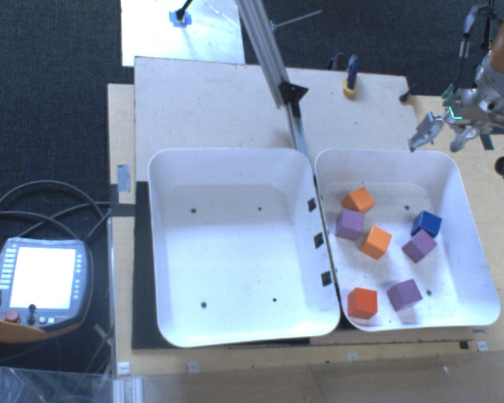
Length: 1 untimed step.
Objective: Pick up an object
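Observation:
The right bin (454,179) holds several small cubes: an orange one (359,200), a purple one (349,224), a second orange one (375,242), a blue one (427,223), a purple one (419,245), a red-orange one (362,303) and a purple one (404,294). My gripper (441,134) hangs above the bin's far right corner, clear of all the cubes. Its two fingers are spread apart with nothing between them.
The left bin (164,225) sits beside the right one. A slanted metal pole (265,40) crosses the back board down to the bins' shared wall. A yellow clamp (351,82) stands on the board. A teach pendant (38,288) lies at left.

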Tool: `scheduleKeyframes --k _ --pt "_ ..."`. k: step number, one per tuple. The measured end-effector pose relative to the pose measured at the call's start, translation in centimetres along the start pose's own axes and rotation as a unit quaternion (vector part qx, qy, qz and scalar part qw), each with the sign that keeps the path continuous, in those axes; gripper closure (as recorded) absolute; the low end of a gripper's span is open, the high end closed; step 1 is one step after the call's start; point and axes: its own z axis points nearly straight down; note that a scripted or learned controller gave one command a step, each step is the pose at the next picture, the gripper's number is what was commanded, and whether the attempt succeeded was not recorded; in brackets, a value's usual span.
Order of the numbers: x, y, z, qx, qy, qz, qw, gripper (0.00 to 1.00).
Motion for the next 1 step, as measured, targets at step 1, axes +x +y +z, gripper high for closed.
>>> scheduleKeyframes --k 1 --pt "0.01 0.08 -0.28 -0.002 -0.001 -0.001 1.0 0.0"
